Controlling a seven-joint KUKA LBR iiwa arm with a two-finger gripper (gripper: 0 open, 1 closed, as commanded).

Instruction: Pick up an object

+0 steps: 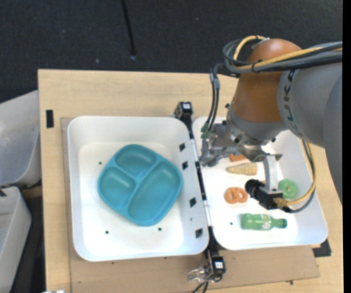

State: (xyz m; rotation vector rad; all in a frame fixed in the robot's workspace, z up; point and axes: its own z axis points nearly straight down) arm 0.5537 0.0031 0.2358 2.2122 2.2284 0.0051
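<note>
Over the right-hand bin [303,231], the gripper [212,150] hovers by the inner wall. Open or closed, I cannot tell. Approach step, I judge; next it must shift toward the orange pretzel [236,195], lying just beside, and descend.

Left bin [86,139] on the table [102,84]: blue divided plate [140,185] lying near its centre. Right bin [306,227]: orange pretzel [236,195], green bottle [262,222] lying flat, pale wedge [242,169]. Hand [212,151] low at the right bin's inner edge, near the wedge.
</note>
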